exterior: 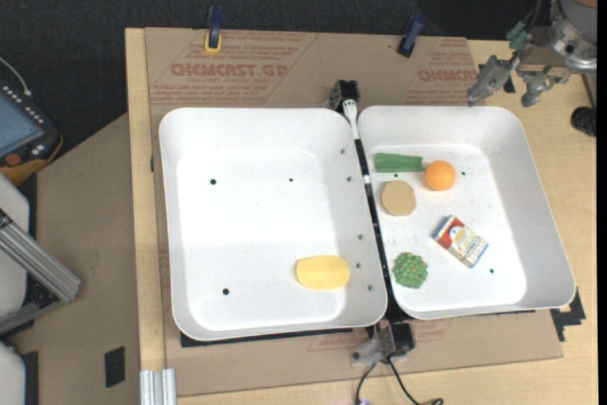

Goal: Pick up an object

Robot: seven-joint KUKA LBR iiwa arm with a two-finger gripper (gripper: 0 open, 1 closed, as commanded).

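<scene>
Cardboard-topped table (285, 62), two white bins. Hand (517, 82) parked past right bin (531, 204) far rim, fingers spread, empty, probably clear of camera. Pickable stuff: orange ball (439, 175), green pod (398, 162) in right bin.

Left bin (190, 204): yellow lump (322, 272), near front. Right bin (531, 204): green stick (398, 162), orange ball (439, 175), tan disc (398, 198), carton (461, 241), green ball (411, 269).

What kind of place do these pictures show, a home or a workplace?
Most likely a robotics lab: two shallow white plastic bins on a cardboard-covered bench, small toy food like a round orange ball, and a grey metal gripper above.
</scene>
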